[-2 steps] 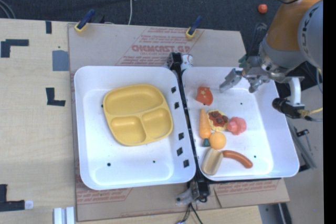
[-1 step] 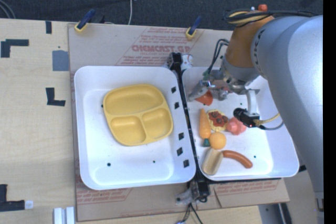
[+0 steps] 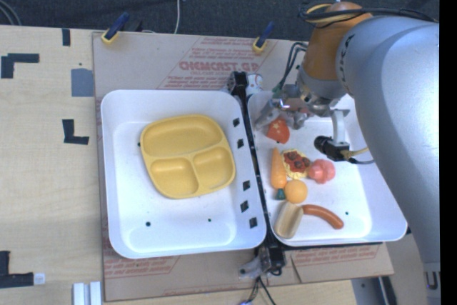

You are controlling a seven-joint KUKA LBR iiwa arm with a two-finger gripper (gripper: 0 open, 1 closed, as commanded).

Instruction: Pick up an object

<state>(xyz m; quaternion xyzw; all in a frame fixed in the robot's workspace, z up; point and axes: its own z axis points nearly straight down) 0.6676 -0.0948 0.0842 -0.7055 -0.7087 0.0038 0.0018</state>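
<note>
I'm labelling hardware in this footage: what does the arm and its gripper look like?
A bulky, rounded light-grey arm with an orange band above the wrist. Thin black cables run along the wrist. The metallic grey two-finger gripper carries a black fitting on its side.

tray (image 3: 187, 153): glossy yellow plastic; bins (image 3: 121, 175): smooth white plastic; bench (image 3: 36, 175): pale matt wood
</note>
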